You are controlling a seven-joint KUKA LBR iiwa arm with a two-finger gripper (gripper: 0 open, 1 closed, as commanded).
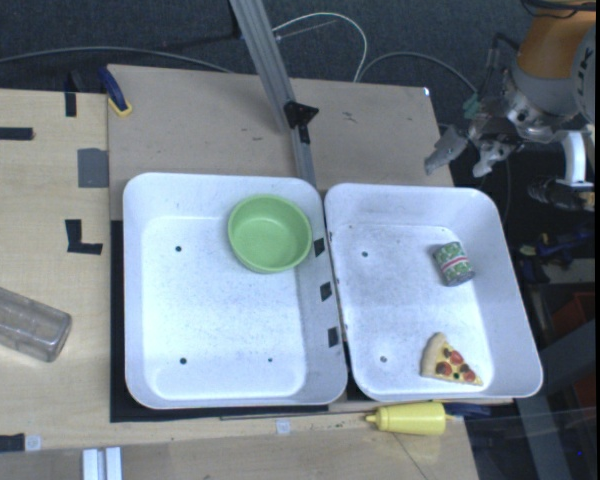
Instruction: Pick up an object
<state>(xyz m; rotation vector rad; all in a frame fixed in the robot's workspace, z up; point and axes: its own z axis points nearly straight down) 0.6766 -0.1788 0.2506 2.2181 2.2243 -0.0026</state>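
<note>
Pincer: the pincer [467, 156] hung above the far right corner of the right bin [500, 218], over the worktop [380, 133] edge and outside the rim, nothing between its fingers, which looked spread apart, though they were small and a bit blurred so take that with salt.

Nearest pick: a small green-and-red wrapped can [452, 264] lay on its side in the right bin, toward the viewer from the pincer and almost straight below it in the picture, well apart from it.

Can axis: ran roughly from upper left to lower right, tilted a little.

Other options: a pizza slice toy [449, 360] sat near the right bin's near corner, tip pointing up-left; a green bowl [269, 233] sat upright in the left bin [150, 298], far side, much further off.

Outside the bins: a yellow squeeze bottle [412, 419] lay just beside the right bin's near rim.

Hard to see: the arm's upper part was cut off by the frame; the can's label wasn't readable.
</note>
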